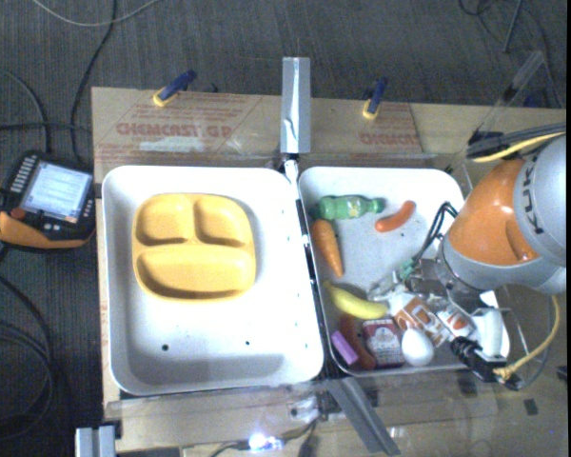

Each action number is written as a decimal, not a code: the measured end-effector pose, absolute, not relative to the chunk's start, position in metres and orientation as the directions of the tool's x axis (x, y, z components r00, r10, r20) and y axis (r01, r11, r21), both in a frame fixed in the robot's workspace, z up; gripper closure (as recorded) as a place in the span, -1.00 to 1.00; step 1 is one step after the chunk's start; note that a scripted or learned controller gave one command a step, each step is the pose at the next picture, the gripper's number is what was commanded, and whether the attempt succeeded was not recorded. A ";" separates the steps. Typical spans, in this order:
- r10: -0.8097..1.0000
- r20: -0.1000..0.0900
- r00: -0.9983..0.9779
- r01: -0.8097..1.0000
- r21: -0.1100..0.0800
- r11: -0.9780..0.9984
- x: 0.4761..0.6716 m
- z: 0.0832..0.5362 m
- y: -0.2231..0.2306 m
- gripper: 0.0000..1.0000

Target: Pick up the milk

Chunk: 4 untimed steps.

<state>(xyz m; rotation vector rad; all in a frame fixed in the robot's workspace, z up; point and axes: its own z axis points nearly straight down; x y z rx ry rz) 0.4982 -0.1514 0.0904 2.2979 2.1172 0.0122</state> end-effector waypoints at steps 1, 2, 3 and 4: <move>0.997 -0.004 0.080 0.997 0.018 -0.080 0.499 0.100 -0.151 1.00; 0.996 -0.001 0.090 0.996 -0.003 -0.090 0.534 0.188 -0.094 1.00; 0.996 -0.002 0.088 0.996 -0.006 -0.088 0.534 0.196 -0.094 1.00; 0.996 -0.003 0.088 0.996 -0.006 -0.088 0.534 0.196 -0.094 -1.00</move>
